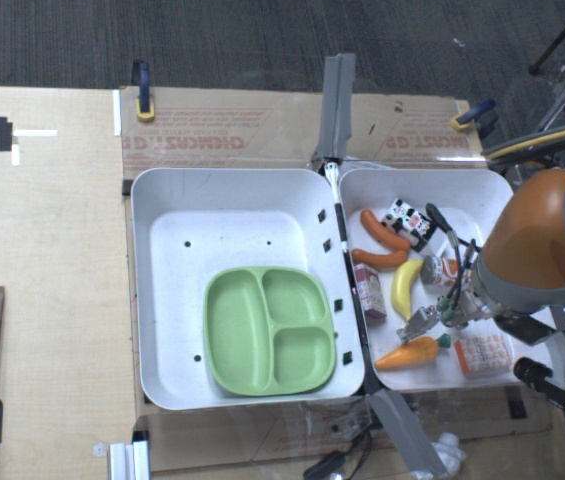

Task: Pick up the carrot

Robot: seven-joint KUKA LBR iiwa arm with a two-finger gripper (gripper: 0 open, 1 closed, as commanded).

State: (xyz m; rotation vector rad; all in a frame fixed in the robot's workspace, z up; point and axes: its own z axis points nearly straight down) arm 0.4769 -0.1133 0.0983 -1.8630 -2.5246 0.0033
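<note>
The carrot (408, 353) lies unlifted on the right bin (482, 180) floor, the tool (434, 318) just above it, jaws apart, grasp not yet made.

Single fixed camera above bench (42, 268), slanted downward, both bins (152, 268) framed.

Jaws sit low in the right bin (492, 183), carrot (408, 353) just left of and below them, lying near the bin's front wall. Up-left of the jaws: banana (405, 286), two sausages (381, 258) and (385, 229), a small can (369, 293) by the left wall; packet (482, 353) just right of the jaws. Far left of the jaws, the left bin (162, 268) holds a divided plate (270, 330).
</note>
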